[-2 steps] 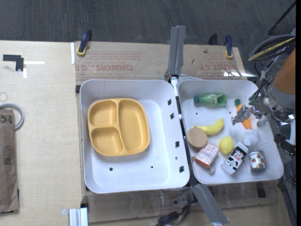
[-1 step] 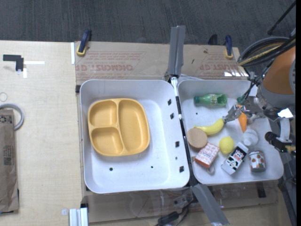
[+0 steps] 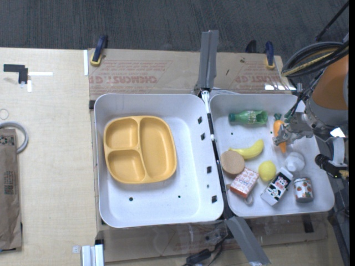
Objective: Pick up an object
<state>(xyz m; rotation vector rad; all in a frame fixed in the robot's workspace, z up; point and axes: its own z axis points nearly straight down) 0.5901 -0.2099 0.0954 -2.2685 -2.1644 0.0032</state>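
The right bin (image 3: 327, 204) holds several items. A green bottle (image 3: 248, 117) lies at the back, and below it are a banana (image 3: 250, 149) and a lemon (image 3: 267, 170). Nearer the front are a round brown disc (image 3: 233, 162), a small orange-and-white box (image 3: 243, 183), a black-and-white carton (image 3: 276, 189), a small can (image 3: 303, 189) and a clear cup (image 3: 294, 162). An orange carrot (image 3: 277, 127) with a green top lies near the bin's right side. My gripper (image 3: 286, 135) sits right over the carrot's lower end, covering part of it.
The left bin (image 3: 161, 209) holds a yellow divided plate (image 3: 141, 148). A grey divider (image 3: 208, 60) runs between the bins at the back. The arm's orange band (image 3: 333, 85) and cables hang over the right bin's far right corner.
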